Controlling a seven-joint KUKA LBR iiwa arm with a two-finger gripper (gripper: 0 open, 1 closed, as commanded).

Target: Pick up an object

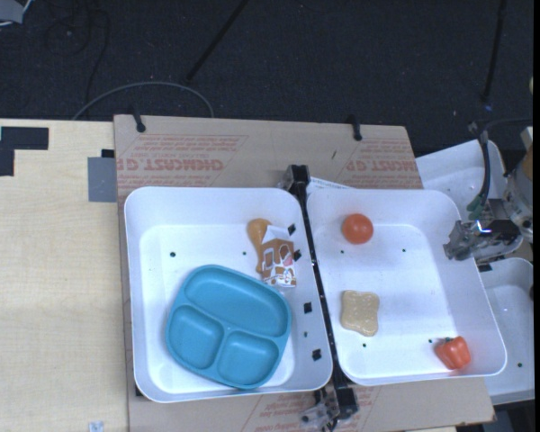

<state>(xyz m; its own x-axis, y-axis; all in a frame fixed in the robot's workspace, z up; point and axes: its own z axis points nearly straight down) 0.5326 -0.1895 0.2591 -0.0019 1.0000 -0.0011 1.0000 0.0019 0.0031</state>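
The right bin [405, 207] holds a round red-orange tomato [357, 229] near its back, a tan slice of toast [360, 312] in the middle, and an orange-red pepper [454, 352] in the front right corner. In the left bin [148, 241] lie a blue divided plate [228, 325], a brown pear-shaped piece [257, 232] and a small printed packet [278, 264]. My gripper [469, 238] hovers at the right bin's right rim, well away from every object, with nothing seen between its fingers.
A black divider clip [299, 183] runs between the two bins. Cardboard [252, 156] lies under the bins, and a wooden benchtop [45, 268] stretches to the left. White sheeting [513, 286] sits right of the right bin.
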